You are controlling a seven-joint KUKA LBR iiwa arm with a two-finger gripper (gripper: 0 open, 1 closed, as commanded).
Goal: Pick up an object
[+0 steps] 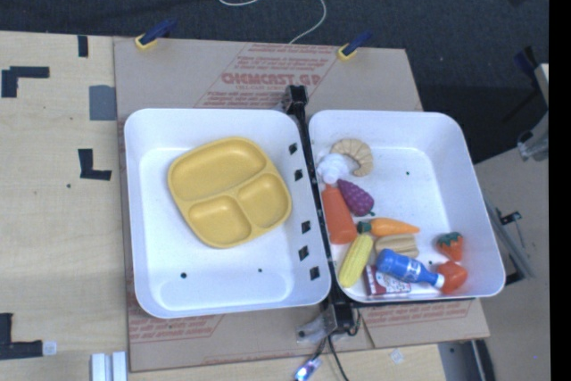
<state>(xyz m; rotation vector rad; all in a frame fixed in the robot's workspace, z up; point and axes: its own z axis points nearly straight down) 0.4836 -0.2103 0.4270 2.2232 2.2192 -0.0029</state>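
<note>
Two shallow white bins sit side by side on a sheet of cardboard point(268, 76). The left bin point(152, 281) holds a yellow divided plate point(230, 190), lying flat and turned at a slant, with its big compartment toward 11 o'clock and the two small ones toward 5 o'clock.

The right bin point(428, 147) carries all the small things — every one of them crowded into its 6-to-9 o'clock part. Against the dividing wall, near 10 o'clock of the bin, lies a tan croissant point(355, 153) with a white lump point(331, 167) touching it. Just below, toward 6 o'clock, is a bunch of purple grapes point(356, 196), and beside it an orange carrot-like piece point(337, 216) along the wall. A second carrot point(393, 227) with a green top lies crosswise, and a yellow corn cob point(355, 259) leans beneath it. A blue-and-white tube point(406, 268) rests on a flat red-and-white packet point(385, 285) at the bin's 6 o'clock edge. At about 4 o'clock sit two red-orange pieces — a small one with a green top point(450, 243) and a rounder one point(453, 278) touching the tube's end.

The gripper's fingers: cannot tell.
</note>
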